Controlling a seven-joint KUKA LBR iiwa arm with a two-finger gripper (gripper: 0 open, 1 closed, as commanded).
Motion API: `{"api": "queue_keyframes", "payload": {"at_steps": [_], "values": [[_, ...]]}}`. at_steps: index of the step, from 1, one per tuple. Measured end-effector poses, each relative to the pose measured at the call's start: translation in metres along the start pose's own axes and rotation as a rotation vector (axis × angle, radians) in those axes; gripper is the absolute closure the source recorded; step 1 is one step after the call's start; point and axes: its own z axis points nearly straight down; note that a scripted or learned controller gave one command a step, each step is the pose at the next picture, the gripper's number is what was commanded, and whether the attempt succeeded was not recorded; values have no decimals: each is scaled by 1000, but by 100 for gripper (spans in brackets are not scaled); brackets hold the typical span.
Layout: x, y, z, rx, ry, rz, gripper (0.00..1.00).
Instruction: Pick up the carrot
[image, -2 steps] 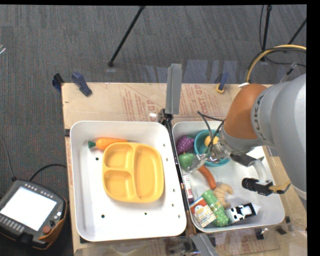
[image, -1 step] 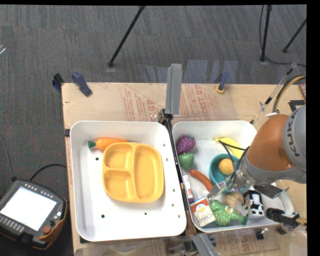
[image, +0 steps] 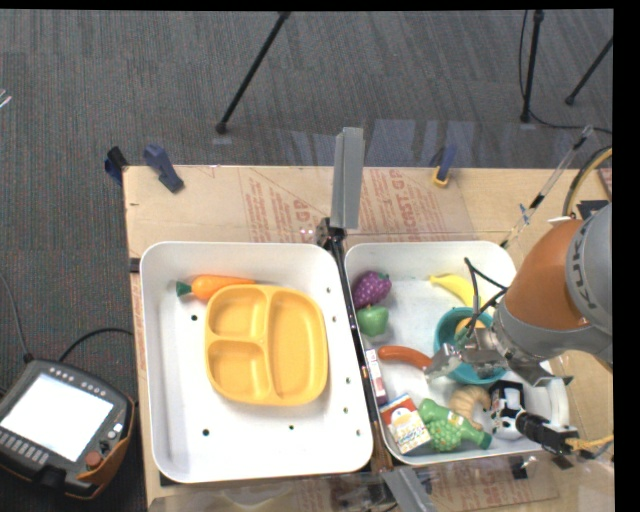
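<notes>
Carrot (image: 218, 285): left bin (image: 165, 400), touching yellow tray (image: 267, 343). Gripper (image: 447, 360): right bin (image: 420, 255), finger state cannot be told.

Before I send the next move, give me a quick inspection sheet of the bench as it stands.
Surface: cardboard-topped bench bearing the left bin and the right bin side by side.
Job's things: carrot lies in the left bin, against the far edge of the yellow divided plate, untouched.
Clutter: right bin holds purple grapes, a green fruit, a banana, a sausage, a teal bowl, a small carton and a green bumpy toy.
Grippers: gripper sits over the right bin by the teal bowl, far from the carrot.
Cables: black cable runs to the teach pendant.
Surroundings: blue clamp, tripod legs on carpet.
</notes>
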Motion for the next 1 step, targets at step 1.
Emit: {"api": "queue_keyframes", "payload": {"at_steps": [1], "values": [[-21,49,-24,6,18,330,0]]}}
